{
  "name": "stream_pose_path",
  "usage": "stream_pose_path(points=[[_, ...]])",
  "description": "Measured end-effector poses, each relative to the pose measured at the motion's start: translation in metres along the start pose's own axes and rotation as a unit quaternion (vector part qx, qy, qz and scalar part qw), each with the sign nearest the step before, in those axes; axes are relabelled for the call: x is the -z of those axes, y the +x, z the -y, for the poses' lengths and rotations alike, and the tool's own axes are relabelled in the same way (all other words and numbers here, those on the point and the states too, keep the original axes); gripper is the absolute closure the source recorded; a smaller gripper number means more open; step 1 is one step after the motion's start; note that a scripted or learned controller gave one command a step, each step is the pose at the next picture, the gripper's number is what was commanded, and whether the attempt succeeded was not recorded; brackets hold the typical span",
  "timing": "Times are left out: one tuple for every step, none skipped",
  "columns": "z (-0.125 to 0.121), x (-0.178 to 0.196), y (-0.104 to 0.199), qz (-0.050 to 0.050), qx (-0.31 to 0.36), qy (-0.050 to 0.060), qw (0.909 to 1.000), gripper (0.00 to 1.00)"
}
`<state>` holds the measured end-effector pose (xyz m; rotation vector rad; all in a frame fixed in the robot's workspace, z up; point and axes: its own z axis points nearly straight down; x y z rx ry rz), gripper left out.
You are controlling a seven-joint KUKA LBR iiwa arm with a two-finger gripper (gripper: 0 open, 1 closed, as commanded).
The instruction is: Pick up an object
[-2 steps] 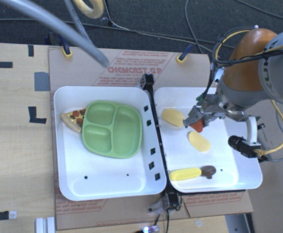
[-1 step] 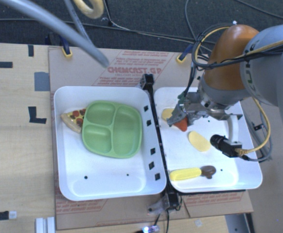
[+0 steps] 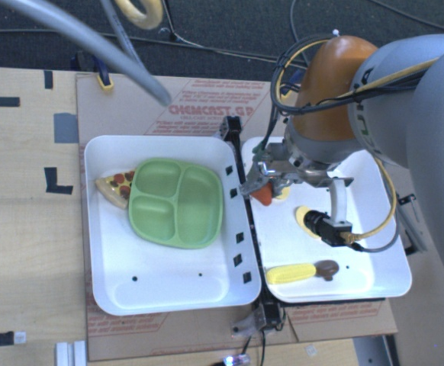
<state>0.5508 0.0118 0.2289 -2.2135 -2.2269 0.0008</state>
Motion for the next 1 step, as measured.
stream_pose_path(points=[[-0.0128, 0.0033, 0.0562, 0.000, 0.001, 0.000, 1.0000, 1.00]])
